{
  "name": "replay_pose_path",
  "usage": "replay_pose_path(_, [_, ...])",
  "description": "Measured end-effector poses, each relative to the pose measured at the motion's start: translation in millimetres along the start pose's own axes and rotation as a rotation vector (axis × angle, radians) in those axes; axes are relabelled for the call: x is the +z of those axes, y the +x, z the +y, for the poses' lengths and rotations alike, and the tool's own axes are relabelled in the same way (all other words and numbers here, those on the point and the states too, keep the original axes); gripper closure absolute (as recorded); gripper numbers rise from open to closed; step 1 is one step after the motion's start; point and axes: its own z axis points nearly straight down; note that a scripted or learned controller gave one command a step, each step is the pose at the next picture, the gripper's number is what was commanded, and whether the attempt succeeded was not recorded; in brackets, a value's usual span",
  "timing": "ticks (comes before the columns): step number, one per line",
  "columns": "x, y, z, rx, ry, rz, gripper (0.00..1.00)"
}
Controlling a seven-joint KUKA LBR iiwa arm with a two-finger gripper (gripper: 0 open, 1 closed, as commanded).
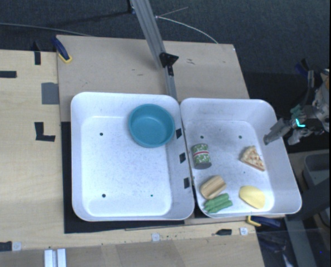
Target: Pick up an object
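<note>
The claw sits at the right rim of the right bin, its dark fingertip poking in over the bin's upper right edge. Whether it is wide or narrow I cannot tell, since it shows as one dark shape; nothing is seen between its fingers. Behind it, the wrist carries a small teal light, and the rest of the arm is cut off at the right side of the view.

Nearest the claw, inside the right bin, lies a pizza slice, just left and below it. Below that, near the bin's lower right corner, is a yellow lemon-like piece. Further left lie a tan bread roll and, touching it on the lower side, a green pod-shaped item. A small green-labelled can stands near the bin's left wall.

The left bin holds a blue bowl in its upper right corner. Both bins rest side by side on the tabletop.
</note>
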Motion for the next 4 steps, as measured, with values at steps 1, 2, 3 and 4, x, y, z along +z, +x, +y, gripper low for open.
replay_pose_path(1, [0, 0, 0, 0.000, -0.001, 0.000, 0.00])
replay_pose_path(2, [46, 2, -7, 0.001, 0.004, 0.000, 0.00])
replay_pose_path(3, [110, 5, -6, 0.001, 0.006, 0.002, 0.00])
replay_pose_path(4, [172, 6, -8, 0.001, 0.006, 0.002, 0.00])
